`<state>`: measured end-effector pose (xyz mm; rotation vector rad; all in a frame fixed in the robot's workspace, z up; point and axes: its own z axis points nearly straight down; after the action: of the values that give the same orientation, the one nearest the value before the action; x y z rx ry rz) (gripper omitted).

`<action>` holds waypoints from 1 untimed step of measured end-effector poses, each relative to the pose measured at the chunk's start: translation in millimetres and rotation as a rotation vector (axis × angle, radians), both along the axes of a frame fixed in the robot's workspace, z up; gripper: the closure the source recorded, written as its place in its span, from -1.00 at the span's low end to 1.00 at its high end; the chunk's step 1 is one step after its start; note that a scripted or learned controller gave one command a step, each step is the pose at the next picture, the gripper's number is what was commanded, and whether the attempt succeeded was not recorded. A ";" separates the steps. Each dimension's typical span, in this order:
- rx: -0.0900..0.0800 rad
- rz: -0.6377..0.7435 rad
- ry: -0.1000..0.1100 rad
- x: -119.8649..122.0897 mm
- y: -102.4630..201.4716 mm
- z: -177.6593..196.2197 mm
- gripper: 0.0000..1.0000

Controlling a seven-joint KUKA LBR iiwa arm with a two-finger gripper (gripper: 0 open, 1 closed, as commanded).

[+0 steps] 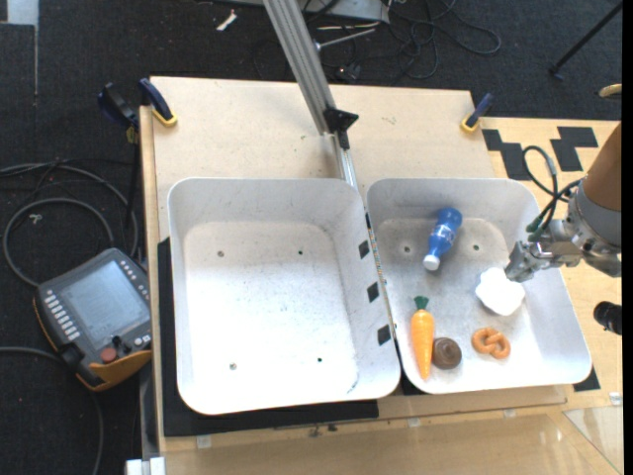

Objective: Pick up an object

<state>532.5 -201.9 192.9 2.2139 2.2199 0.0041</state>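
The right bin (554, 359) holds a blue bottle with a white cap (441, 236), a white lump (499, 292), an orange carrot with a green top (422, 337), a brown round piece (447, 352) and an orange pretzel (491, 343). My gripper (521, 265) reaches in from the right and hangs at the right side of this bin, just above and to the right of the white lump. I see nothing held in it.
The left bin (188, 216) sits beside the right one, a slanted metal pole (302, 52) rising from between them at the back. Yellow clamps (161, 114) mark the bench corners. A teach pendant (94, 310) lies on the floor at the left.
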 end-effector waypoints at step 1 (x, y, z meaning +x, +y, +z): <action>-0.001 -0.001 0.000 -8.1 -1.5 50.5 1.00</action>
<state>524.4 -203.4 243.4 2.2141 2.2189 0.0036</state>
